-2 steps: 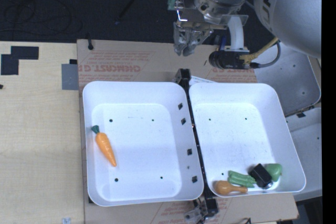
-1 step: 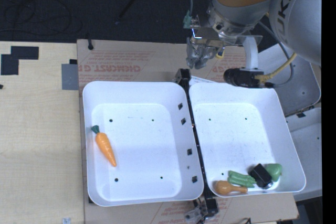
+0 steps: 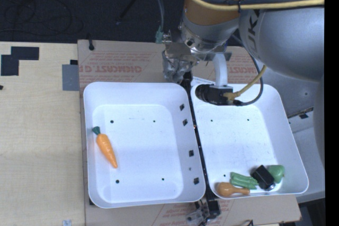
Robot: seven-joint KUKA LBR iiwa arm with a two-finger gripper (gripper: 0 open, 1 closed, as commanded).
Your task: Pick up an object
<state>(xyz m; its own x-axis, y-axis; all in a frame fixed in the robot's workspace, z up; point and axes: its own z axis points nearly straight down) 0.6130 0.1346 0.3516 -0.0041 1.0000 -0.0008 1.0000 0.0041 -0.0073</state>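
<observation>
A small orange plastic carrot (image 3: 107, 150) with a dark green stub lies flat in the left shallow white bin (image 3: 135, 93), toward nine o'clock of its floor, its stub pointing to eleven o'clock and its tip to five.

In the right shallow white bin (image 3: 249, 114), four things crowd the five o'clock corner: a tan pear-shaped plastic piece (image 3: 232, 189) lying on its side, a green pod-like plastic vegetable (image 3: 243, 180) just above it, a small black block (image 3: 263, 177) touching that, and a light green rounded piece (image 3: 276, 171) at its three o'clock.
</observation>
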